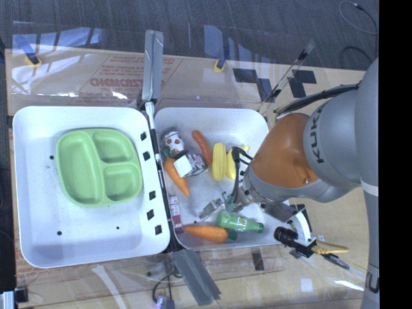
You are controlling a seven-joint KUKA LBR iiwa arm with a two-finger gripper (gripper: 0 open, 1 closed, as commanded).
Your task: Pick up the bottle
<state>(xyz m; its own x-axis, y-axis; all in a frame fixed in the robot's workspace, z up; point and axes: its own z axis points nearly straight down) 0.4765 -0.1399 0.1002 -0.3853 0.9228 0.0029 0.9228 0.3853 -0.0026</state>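
Note:
The green bottle (239,223) lies on its side near the front edge of the right bin (212,118), its cap pointing right. My gripper (223,206) hangs just above and to the left of the bottle, at its fat end. Its two metal fingers (210,208) stand apart, with nothing between them. The orange wrist band and the grey arm cover the right side of the bin.
An orange carrot (205,234) lies right beside the bottle at the front. Two more carrots (177,176), a yellow fruit (223,161), a small white box (187,165) and a small jar (172,142) sit farther back. The left bin holds a green divided plate (100,166).

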